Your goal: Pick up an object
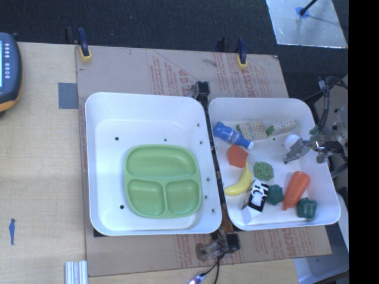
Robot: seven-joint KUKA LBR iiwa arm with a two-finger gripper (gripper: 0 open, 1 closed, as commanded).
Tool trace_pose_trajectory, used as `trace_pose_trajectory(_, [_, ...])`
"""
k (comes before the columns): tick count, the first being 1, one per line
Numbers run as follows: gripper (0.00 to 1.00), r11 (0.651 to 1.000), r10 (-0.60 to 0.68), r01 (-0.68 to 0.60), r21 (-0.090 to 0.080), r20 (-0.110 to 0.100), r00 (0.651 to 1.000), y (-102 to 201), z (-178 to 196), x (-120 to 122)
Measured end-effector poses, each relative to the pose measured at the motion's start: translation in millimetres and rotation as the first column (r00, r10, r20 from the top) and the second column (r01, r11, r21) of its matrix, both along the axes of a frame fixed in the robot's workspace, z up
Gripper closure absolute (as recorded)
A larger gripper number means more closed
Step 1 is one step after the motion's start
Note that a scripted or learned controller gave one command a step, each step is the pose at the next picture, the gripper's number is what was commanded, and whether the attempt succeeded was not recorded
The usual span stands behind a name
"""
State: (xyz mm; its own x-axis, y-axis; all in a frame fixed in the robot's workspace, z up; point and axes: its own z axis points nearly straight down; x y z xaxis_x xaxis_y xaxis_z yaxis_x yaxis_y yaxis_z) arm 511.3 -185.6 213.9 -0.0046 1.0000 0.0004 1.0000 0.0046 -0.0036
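Here, fingers (294,153) hover near the carrot (295,189).

A single fixed camera hangs above the bench (41,158) and looks down at a slant, far enough off to take in both white bins whole. The left bin (106,158) sits near the middle of the view, the right bin (323,212) toward its right side. Dark floor (148,7) runs along the top, and the bench's near edge reaches the bottom of the view.
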Motion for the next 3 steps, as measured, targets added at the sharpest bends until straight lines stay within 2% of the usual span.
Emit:
trace_pose_trajectory(1, [0.00,1.000,0.010,-0.010,0.002,0.002,1.000,68.7,-45.0,79.5])
trace_pose_trajectory(2, [0.00,1.000,0.004,-0.004,0.001,-0.007,1.000,91.3,-124.3,74.8])
trace_pose_trajectory(3, [0.00,1.000,-0.001,0.001,0.000,-0.005,1.000,85.7,-122.7,43.0])
